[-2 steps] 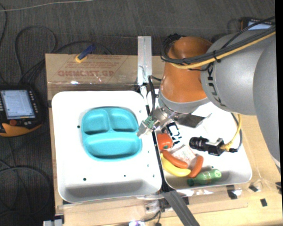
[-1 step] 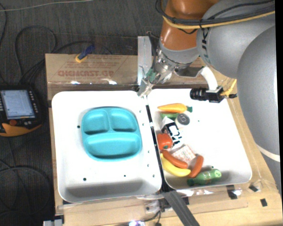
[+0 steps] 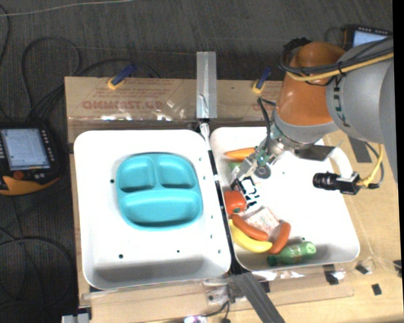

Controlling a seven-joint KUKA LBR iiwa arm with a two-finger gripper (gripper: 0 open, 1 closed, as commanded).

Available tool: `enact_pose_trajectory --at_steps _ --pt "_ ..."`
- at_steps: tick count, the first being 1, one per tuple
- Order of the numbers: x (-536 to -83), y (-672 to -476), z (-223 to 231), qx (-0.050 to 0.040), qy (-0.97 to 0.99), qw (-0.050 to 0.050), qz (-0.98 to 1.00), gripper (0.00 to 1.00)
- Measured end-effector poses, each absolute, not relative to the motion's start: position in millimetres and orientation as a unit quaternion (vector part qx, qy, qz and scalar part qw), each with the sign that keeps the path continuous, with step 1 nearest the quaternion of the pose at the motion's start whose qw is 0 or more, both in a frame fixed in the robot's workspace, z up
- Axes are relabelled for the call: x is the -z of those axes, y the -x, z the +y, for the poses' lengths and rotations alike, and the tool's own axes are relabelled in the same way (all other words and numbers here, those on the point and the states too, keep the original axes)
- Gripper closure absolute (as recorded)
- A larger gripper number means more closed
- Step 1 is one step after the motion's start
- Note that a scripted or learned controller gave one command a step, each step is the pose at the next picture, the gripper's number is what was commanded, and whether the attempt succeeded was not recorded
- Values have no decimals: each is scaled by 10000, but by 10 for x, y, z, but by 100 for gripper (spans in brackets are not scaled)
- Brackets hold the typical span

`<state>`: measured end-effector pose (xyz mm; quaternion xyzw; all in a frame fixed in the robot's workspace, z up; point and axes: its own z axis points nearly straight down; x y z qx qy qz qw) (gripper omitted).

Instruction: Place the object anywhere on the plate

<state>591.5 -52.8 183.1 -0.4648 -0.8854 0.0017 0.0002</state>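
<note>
So the plate (image 3: 159, 190) is a teal one with three compartments, sitting in the middle of the left bin (image 3: 99, 250), nothing on it. All the food is over in the right bin (image 3: 330, 232), bunched along its left wall and near edge.

Going from far to near: a carrot (image 3: 239, 153) near the far left corner, then a red tomato-looking thing (image 3: 234, 201) against the left wall, a small white packet (image 3: 263, 221), a banana (image 3: 248, 241) with an orange sausage-ish piece (image 3: 279, 235) beside it, and a green bottle-shaped thing (image 3: 294, 251) lying closest to the near rim.

The arm (image 3: 319, 94) comes in from the right, and the gripper (image 3: 246, 182) hangs low over the right bin, just near of the carrot and right above the tomato. It's black with white marks on it. Honestly can't tell if the claw is released or clenched from this angle, and I don't see anything clearly caught in it.
</note>
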Motion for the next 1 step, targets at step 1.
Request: enact_pose_trajectory --at_steps 1 --pt "-2348 -5693 340 0 3842 0 -9233 100"
